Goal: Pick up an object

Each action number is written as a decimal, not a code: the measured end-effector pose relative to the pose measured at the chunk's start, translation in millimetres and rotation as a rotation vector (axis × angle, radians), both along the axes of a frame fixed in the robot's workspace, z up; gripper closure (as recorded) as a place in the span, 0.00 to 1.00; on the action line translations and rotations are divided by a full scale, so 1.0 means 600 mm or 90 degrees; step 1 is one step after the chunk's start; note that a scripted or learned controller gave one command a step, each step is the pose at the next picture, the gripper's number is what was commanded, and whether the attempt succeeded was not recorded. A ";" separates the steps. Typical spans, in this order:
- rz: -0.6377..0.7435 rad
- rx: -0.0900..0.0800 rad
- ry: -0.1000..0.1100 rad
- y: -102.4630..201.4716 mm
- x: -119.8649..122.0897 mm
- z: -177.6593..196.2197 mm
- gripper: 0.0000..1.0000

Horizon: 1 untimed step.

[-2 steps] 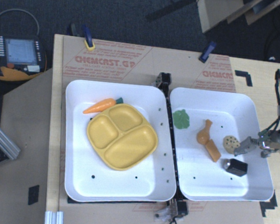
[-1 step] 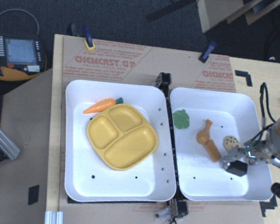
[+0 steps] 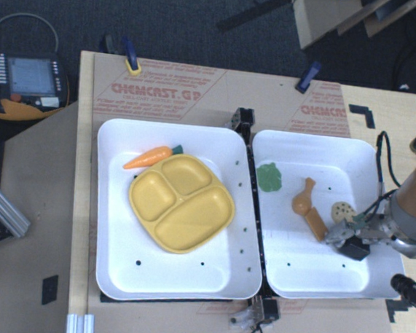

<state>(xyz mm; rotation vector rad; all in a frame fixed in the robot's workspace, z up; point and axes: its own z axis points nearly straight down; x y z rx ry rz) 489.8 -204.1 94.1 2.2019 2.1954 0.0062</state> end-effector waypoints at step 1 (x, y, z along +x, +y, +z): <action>0.002 -0.002 -0.007 0.000 0.006 0.022 1.00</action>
